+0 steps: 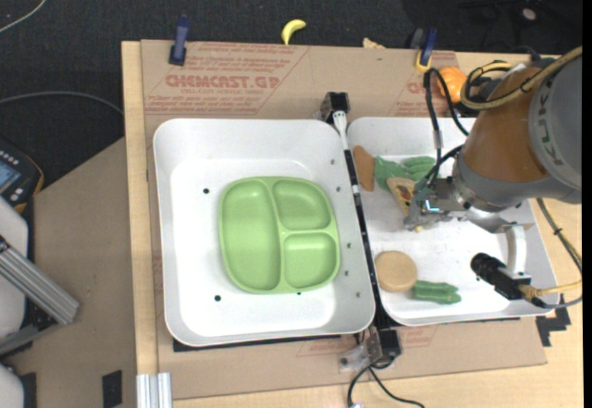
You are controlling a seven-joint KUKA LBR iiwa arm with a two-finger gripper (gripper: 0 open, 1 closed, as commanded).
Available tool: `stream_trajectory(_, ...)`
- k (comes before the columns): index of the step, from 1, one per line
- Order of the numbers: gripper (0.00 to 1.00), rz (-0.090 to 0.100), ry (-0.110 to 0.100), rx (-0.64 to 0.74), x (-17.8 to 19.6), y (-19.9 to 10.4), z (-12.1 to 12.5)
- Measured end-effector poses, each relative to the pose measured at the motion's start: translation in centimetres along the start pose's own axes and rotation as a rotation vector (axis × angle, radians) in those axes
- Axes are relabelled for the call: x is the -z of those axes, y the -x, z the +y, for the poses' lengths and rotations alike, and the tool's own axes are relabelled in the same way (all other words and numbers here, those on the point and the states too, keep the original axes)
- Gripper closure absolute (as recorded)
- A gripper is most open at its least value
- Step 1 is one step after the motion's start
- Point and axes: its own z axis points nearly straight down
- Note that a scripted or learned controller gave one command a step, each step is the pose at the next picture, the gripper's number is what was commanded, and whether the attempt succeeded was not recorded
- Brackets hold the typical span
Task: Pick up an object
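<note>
From my remote station: a cardboard sheet [231, 82] covers the bench, and the grey arm [504, 142] with its orange band reaches in from the right, well to the right of the green plate [277, 235]. The plate is my reference point. It has three compartments and lies flat in the middle of the left bin [185, 156].

The right bin [453, 253] sits just right of the plate's bin, their rims touching. Every loose item that could be picked lies in that right bin.

The gripper [421, 210] is down inside it, right of the plate and about level with the plate's upper half. I cannot tell whether the gripper is clenched or released, and I cannot make out anything gripped in it.

A leafy green toy [412, 167] lies right of the plate's top edge, just beyond the gripper and close to it; whether they touch I cannot tell. A tan disc [396, 271] rests flat right of the plate's lower edge, near the bin wall. A brown-orange piece [365, 169] lies between the plate and the leafy toy, by the same wall. A small green piece [435, 292] lies just right of the disc, at the bin's near side.

Beyond the plate, outside both bins, a yellow banana [293, 29] sits at the sheet's far edge. A blue clamp [178, 39] grips that same edge, up and left of the plate.
</note>
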Motion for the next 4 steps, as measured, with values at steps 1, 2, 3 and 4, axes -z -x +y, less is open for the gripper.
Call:
stream_trajectory(1, 1.00, 0.003, -0.011, 0.000, -3.3, 0.7, -4.9)
stream_trajectory(2, 1.00, -0.004, 0.008, 0.004, 7.2, 4.1, 1.2)
stream_trajectory(3, 1.00, 0.001, 0.013, 0.008, 23.4, 0.5, -2.5)
stream_trajectory(4, 1.00, 0.004, -0.011, 0.009, 20.8, -7.7, -4.6)
